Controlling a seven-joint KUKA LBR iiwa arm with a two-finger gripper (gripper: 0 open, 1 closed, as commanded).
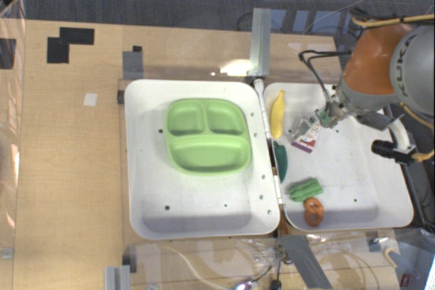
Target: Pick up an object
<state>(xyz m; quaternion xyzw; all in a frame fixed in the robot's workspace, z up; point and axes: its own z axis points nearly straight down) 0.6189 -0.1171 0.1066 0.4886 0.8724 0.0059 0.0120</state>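
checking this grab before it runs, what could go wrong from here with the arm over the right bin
1. The gripper sits next to the small packet, which lies flat and thin; fingers may slide over it and come up with nothing.
2. The banana and dark green item hug the wall between the bins, leaving little room for fingers there.
3. The green vegetable and brown item lie close together, so a grab at one could knock the other.

Green divided tray (pixel 207 136), yellow banana (pixel 277 113), white bins (pixel 143 146), orange-banded grey arm (pixel 387 68).
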